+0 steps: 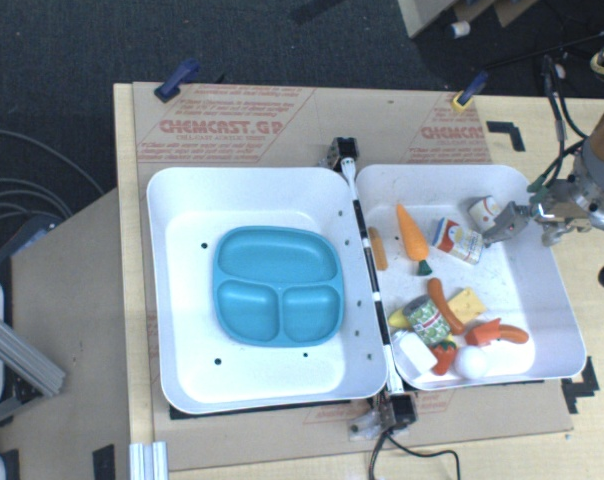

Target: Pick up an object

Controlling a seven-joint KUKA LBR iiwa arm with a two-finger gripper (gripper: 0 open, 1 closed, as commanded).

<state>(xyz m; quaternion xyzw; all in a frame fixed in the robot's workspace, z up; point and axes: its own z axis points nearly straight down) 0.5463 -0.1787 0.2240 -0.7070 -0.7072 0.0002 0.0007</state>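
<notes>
Tool (497, 220) near carrot (412, 232); carrot tip points up-left.

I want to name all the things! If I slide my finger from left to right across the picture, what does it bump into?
Blue divided plate → small orange stick → carrot → little white packet → gripper.

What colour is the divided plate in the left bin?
Light blue; the divided plate shows plainly in the camera view, against the white left bin.
</notes>
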